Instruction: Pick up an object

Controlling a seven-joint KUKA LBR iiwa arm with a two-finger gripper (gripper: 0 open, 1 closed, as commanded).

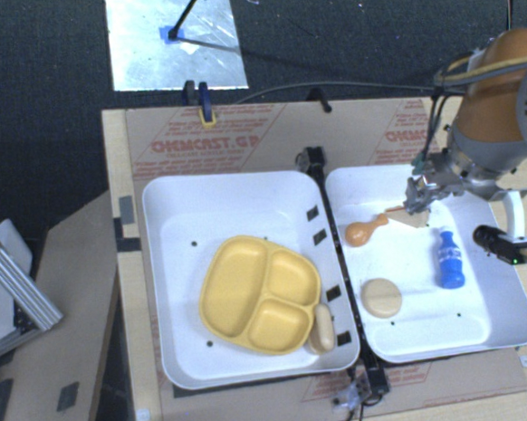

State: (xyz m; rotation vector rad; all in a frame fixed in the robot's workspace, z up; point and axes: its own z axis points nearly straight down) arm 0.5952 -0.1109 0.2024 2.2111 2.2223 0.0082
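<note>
One board [206, 144] behind bins reads "CHEMCAST GP", red, upside down.

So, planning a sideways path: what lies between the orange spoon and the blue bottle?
Bare white bin floor separates the orange spoon from the blue bottle in the camera view.

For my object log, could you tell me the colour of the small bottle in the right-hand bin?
The bottle is blue, seen in the camera view.
</note>
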